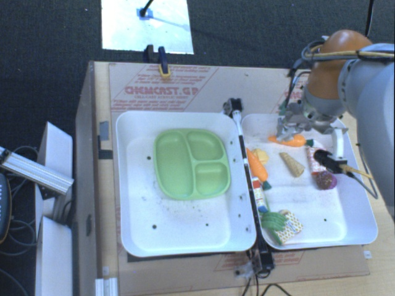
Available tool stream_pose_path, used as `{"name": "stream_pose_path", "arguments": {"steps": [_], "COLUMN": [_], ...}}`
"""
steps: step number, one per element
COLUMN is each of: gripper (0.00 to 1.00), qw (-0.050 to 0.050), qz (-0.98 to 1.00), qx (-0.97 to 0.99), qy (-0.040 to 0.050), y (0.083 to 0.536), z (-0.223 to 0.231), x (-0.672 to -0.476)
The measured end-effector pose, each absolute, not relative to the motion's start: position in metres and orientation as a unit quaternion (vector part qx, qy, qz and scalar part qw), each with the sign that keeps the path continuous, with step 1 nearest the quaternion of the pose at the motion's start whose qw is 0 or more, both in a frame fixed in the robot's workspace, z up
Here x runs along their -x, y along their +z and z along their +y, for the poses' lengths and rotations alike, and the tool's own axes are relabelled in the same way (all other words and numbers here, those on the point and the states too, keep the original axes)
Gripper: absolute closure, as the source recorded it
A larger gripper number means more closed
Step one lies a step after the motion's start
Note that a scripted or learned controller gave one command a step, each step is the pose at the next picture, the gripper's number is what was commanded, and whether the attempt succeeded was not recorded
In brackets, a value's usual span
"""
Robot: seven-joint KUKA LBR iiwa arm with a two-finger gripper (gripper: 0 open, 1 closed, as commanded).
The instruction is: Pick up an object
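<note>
Bins: two, a left bin (142, 227) and a right bin (358, 217).
Green tray (191, 163): one, in the left bin.
Carrots: two, one (295, 141) beneath the gripper (290, 130).
Gripper state: cannot be told.

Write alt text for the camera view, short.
A grey robot arm's gripper hangs low over an orange carrot in the right bin, among small toys. The left bin holds a green divided tray.

Bench (166, 82) bears two white bins (139, 227), seemingly touching.
</note>
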State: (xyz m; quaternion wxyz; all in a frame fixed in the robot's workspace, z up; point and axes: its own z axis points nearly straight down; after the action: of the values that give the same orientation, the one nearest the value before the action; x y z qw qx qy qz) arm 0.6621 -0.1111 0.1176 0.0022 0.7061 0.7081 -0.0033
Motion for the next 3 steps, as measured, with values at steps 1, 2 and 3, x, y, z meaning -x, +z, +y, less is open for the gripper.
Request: {"name": "stream_pose_path", "arguments": {"steps": [1, 2, 3], "gripper": [0.0, 0.0, 1.0], "qw": [0.002, 0.007, 0.011], "qz": [0.708, 0.708, 0.709], "qx": [-0.706, -0.706, -0.705], "qy": [-0.0036, 0.004, 0.006], "y": [0.118, 0.093, 0.105], "z": [-0.111, -0.121, -0.121], "x": [-0.662, -0.673, -0.676]}}
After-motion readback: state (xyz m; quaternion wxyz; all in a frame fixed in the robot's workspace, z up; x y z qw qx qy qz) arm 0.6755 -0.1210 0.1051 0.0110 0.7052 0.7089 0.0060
